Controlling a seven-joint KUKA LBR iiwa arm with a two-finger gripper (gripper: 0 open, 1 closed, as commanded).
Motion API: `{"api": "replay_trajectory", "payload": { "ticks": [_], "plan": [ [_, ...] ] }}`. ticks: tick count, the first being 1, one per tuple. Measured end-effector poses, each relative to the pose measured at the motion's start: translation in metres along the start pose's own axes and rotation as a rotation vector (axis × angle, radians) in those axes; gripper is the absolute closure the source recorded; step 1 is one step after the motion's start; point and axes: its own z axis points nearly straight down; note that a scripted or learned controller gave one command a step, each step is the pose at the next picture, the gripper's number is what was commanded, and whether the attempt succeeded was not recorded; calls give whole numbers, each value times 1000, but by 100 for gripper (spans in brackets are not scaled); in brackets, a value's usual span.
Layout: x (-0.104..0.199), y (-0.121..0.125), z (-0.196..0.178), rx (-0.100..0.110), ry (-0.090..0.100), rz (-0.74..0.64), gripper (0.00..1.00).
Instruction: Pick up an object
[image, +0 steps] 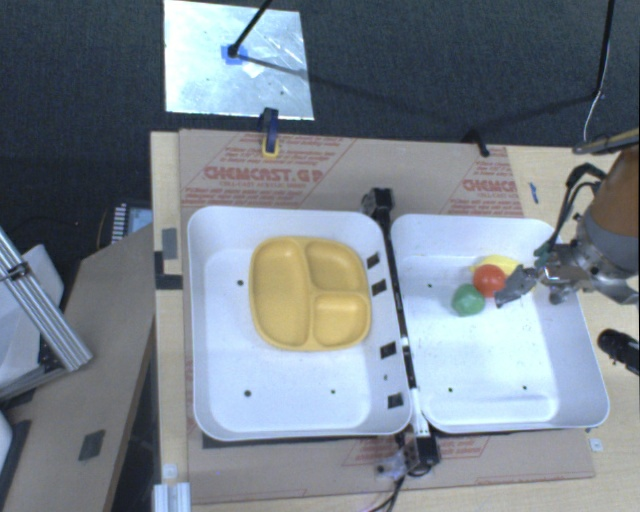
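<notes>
Three small objects, a red ball (489, 279), a green ball (467, 299) and a yellow piece (499, 264), sit unlifted in the right bin (500, 400); gripper (522, 285) just beside the red ball, can't tell whether it's open, nothing visibly held.

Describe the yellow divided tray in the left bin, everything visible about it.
The yellow tray is a rounded-square dish, plastic by its look, moulded into three compartments: one long section down its left side and two smaller ones stacked on its right. It has a smooth raised rim and nothing lies in any compartment. It rests flat on the floor of the left bin, roughly at the centre and turned slightly off the bin's edges, touching only the bin floor.
</notes>
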Motion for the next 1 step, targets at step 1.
{"api": "replay_trajectory", "payload": {
  "ticks": [1],
  "plan": [
    [0,3,-6,-11,-2,-3,0]
  ]
}}
